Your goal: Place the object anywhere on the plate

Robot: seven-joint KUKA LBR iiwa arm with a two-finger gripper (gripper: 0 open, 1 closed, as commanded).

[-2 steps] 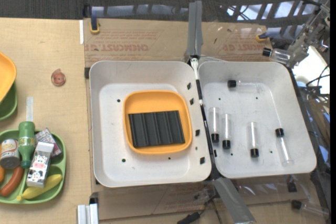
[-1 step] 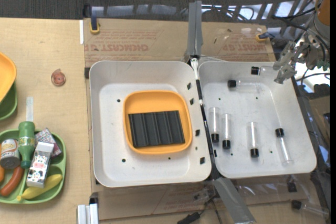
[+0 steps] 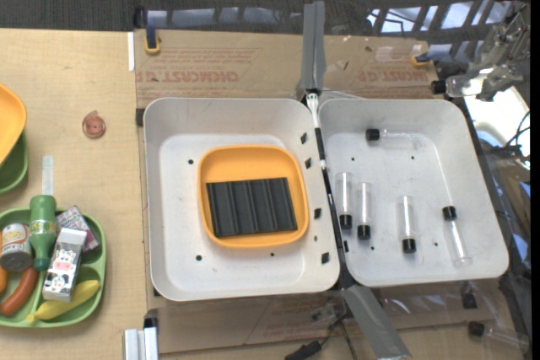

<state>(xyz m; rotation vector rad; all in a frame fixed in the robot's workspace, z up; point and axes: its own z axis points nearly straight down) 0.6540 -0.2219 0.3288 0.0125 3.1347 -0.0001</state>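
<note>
Right now five clear tubes with black caps are lying in the right bin (image 3: 472, 173), and none is touching the plate. One tube (image 3: 392, 136) is lying sideways near the far wall; its see-through body is hard to make out against the white. Two tubes (image 3: 344, 196) (image 3: 363, 211) are lying just beside each other near the wall between the bins, caps pointing to the near side. Another tube (image 3: 407, 222) is lying to their right, and the last tube (image 3: 455, 236) is lying near the right wall, its cap pointing away.

The orange plate (image 3: 253, 157) is sitting in the middle of the left bin (image 3: 169, 181). A black ridged mat (image 3: 256, 207) is covering most of it.

How far the claw is opening, and whether it is holding anything, I cannot tell.

Bright light is washing out the metal frame (image 3: 494, 72) at the top right. On the left, a green tray (image 3: 84, 299) of toy food and an orange bowl (image 3: 8, 126) are being cut off by the edge.
</note>
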